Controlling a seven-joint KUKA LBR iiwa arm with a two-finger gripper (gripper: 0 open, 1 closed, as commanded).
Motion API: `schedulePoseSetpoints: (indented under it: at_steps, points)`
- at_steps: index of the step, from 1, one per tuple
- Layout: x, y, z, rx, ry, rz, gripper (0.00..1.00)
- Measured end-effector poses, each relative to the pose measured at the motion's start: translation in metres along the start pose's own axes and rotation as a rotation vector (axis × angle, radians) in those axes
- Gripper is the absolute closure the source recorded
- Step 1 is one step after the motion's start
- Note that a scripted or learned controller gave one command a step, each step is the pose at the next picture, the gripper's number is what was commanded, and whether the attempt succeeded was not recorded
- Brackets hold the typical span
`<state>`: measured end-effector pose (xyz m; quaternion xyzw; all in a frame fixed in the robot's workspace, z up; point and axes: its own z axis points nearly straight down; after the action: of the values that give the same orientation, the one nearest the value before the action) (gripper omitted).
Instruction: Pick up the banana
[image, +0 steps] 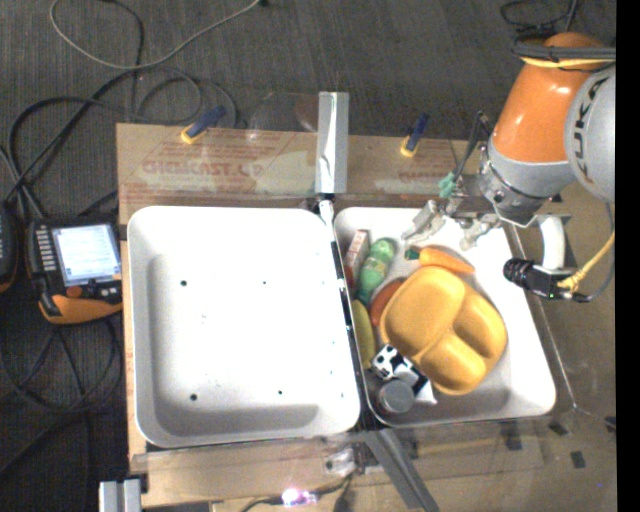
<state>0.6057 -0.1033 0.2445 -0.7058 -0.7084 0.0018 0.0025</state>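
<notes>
Over right bin (530, 395), gripper (452, 222) is seen spread open, nothing gripped.
Banana (361, 325) is wedged at left wall; no label text can be read.

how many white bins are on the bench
2. The left bin sits beside the right bin, which holds the banana along its left wall, partly under a large yellow object.

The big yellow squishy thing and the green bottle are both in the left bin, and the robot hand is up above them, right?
Not quite. The big yellow thing and the green bottle are in the right bin, not the left bin. The camera view shows this. The rest is right: the gripper hangs above that bin's far edge, close to them.
</notes>
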Motion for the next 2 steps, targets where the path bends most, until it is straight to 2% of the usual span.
schedulePoseSetpoints:
  at_steps: [1, 2]
  points:
    - [0.004, -0.048, -0.026, 0.001, 0.000, 0.137, 0.00]
    - [-0.028, -0.074, -0.035, 0.000, -0.002, 0.352, 0.00]
